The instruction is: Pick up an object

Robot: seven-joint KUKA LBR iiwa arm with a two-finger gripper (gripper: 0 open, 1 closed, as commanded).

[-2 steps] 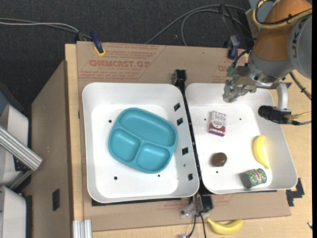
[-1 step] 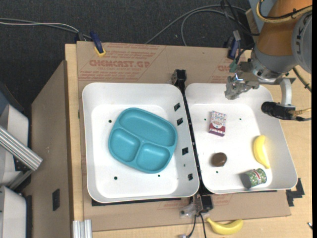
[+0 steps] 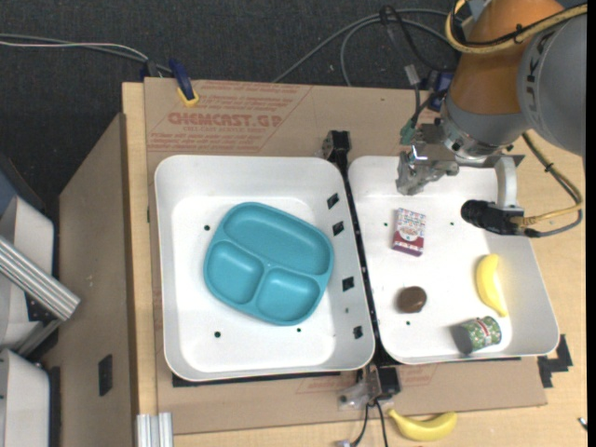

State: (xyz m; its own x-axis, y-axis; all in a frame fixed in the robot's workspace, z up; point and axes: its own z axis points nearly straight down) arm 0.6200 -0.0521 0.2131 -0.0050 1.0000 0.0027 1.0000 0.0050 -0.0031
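- Bench [image 3: 112, 250]: tan board top; a brown cardboard sheet [image 3: 233, 110] lies under both bins, printed in red "CHEMCAST G P" with smaller lines too fine to read
- Floor [image 3: 186, 17]: dark grey carpet behind the bench, with grey cables trailing across it
- Clamp [image 3: 183, 84]: blue and yellow, on the cardboard's far edge
- Left bin [image 3: 177, 324]: shallow, white, holding a teal divided plate [image 3: 268, 262] with three compartments, lying flat near the middle
- Right bin [image 3: 531, 277]: shallow, white, edge to edge with the left one, black clips along the join
- Small packet [image 3: 409, 231]: red and white, printing too small to read, flat in the right bin's far half
- Brown round item [image 3: 411, 299]: near the right bin's middle, just nearer than the packet
- Banana [image 3: 492, 285]: yellow, toward the right side
- Green can [image 3: 479, 334]: on its side at the near right corner, label unreadable
- Second banana [image 3: 424, 424]: outside the bins, at the bench's near edge
- Gripper [image 3: 415, 177]: over the right bin's far edge, just beyond the packet; fingers close together with nothing between them
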